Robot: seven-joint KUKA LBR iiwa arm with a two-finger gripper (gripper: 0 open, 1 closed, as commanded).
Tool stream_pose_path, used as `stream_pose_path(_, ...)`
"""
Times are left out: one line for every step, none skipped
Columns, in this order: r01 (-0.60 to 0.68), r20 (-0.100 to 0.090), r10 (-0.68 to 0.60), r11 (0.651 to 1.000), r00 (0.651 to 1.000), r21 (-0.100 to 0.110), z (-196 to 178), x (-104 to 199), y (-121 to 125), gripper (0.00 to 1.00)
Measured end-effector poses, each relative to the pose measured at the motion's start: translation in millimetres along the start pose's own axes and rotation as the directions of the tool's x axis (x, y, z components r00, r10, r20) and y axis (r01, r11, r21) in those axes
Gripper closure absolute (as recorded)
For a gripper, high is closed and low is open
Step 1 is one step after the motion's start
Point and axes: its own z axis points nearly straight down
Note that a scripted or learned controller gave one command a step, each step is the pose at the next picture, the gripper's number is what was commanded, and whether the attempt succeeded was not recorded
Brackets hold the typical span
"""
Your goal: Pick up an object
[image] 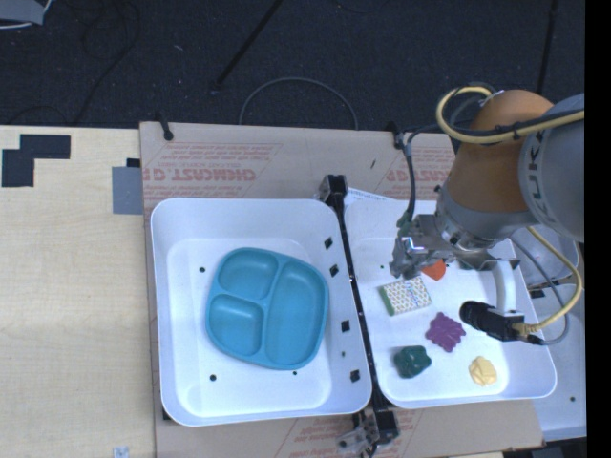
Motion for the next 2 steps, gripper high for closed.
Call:
stream_pose_path(-0.001, 0.0, 0.001, 1.0, 1.0, 0.001, 5, 51, -9, 1.0)
stream_pose_path(0.0, 0.0, 0.0, 1.0, 1.0, 0.001, 6, 107, -16, 1.0)
